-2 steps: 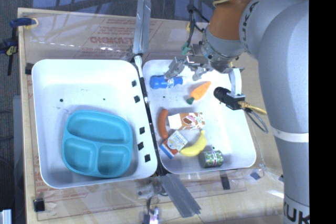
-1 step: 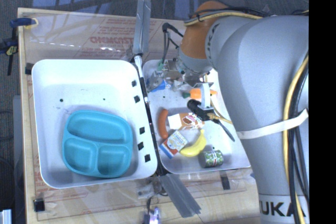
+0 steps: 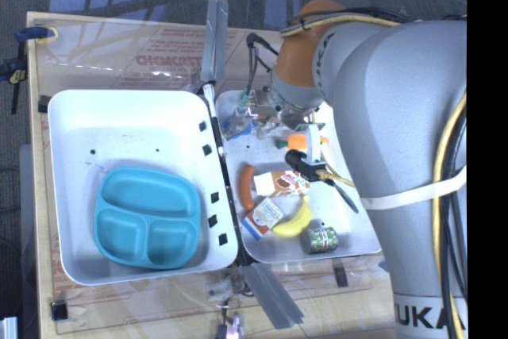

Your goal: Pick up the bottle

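- Nearest in the right bin (image 3: 359,248) lie a green can (image 3: 321,238), a banana (image 3: 292,222) and a small carton (image 3: 264,216), the three packed close together. None of them is the target.
- Just beyond, a red-orange sausage (image 3: 247,185) lies along the bin's left wall beside a brown-and-white packet (image 3: 283,182).
- The left bin (image 3: 63,171) holds a blue divided tray (image 3: 147,214), well apart from the work.
- The arm (image 3: 381,107) reaches in from the right, over the right bin's far half.
- The gripper (image 3: 255,117) hangs low at the bin's far left corner. Whether it is spread or pressed together cannot be told from here.
- A bluish, translucent thing I take for the bottle (image 3: 238,125) lies in that corner, just left of the gripper and close against the bin wall. It is too small and blurred to tell whether they touch.
- The step in hand looks like the final approach to the grasp, with no lift begun.
- The next move calls for straddling the bottle squarely, clear of the wall, then closing and rising. So close to the corner, the bottle may be pushed aside rather than caught.
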You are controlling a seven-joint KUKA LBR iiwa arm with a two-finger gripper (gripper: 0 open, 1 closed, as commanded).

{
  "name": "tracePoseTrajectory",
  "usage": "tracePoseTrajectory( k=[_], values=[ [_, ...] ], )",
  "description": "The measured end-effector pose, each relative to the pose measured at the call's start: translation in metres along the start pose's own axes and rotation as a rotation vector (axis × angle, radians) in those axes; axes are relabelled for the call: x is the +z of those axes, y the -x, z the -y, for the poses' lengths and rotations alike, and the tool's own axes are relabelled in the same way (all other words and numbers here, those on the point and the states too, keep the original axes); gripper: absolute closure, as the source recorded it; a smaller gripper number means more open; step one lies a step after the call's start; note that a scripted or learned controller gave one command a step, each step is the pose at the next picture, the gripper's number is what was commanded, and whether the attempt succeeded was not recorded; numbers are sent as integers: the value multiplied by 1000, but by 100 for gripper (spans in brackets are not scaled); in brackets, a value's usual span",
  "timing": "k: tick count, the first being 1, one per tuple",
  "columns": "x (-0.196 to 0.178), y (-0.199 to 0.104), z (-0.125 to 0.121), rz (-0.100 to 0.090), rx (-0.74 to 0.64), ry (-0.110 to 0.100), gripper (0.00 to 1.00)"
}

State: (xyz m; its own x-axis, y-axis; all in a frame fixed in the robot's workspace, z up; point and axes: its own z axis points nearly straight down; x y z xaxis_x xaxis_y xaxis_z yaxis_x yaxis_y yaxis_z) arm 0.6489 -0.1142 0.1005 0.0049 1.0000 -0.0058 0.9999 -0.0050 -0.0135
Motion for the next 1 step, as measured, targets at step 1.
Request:
tracePoseTrajectory(
  k=[1],
  values=[
    [-93,-51,-7,-6,-1,12,100]
  ],
)
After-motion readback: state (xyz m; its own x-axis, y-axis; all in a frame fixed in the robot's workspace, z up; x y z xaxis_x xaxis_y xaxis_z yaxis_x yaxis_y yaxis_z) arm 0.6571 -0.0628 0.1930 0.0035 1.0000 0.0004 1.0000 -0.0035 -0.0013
